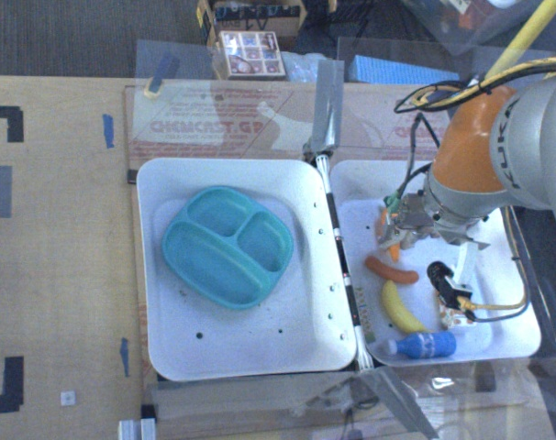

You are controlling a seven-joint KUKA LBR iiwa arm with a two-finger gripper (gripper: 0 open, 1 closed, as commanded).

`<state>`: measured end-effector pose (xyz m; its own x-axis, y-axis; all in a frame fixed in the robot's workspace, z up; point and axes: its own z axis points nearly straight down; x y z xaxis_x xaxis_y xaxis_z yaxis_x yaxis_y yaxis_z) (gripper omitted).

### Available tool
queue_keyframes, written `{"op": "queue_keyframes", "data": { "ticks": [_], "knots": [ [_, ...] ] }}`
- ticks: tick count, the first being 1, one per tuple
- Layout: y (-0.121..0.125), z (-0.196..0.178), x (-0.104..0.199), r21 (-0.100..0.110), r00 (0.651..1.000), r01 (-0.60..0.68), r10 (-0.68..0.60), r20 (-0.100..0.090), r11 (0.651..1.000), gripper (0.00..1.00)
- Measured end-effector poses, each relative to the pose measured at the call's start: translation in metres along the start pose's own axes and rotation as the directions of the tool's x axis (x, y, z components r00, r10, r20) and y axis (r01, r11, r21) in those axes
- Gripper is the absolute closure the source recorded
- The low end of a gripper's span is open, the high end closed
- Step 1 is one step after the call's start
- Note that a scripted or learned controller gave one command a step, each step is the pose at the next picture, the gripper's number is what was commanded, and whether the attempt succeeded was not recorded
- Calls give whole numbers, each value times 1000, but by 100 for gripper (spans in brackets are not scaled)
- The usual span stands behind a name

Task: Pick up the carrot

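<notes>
A blue bottle [427, 345] lies on its side along the near edge of the right bin [356, 189], one of two white bins set side by side on the table [58, 246]. Just beyond it, a single banana [402, 308] curves towards the bin's middle, and one red sausage [391, 269] lies crosswise beyond that. These three crowd the bin's near half, while its far left corner is bare.

The grey and orange arm [480, 154] reaches in over the bin's right edge, with its gripper [403, 235] low over the middle, just beyond the sausage. The lone carrot [385, 219] shows as a small orange piece at the gripper's left side, apart from the bin's left wall. Its long axis seems to run from far edge to near edge, and which end points where cannot be told. Whether the gripper is spread or pressed together, and whether it pinches the carrot, cannot be told either.

The left bin [168, 337] carries one teal plate [227, 246] with three compartments, with open floor along its near edge and corners.
</notes>
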<state>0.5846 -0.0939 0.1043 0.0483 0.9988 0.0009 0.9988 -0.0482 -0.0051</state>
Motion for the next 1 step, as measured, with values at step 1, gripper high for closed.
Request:
{"op": "queue_keyframes", "data": {
  "ticks": [1],
  "knots": [
    [30,-97,-7,-4,973,231,-231,3,973,100]
  ]
}}
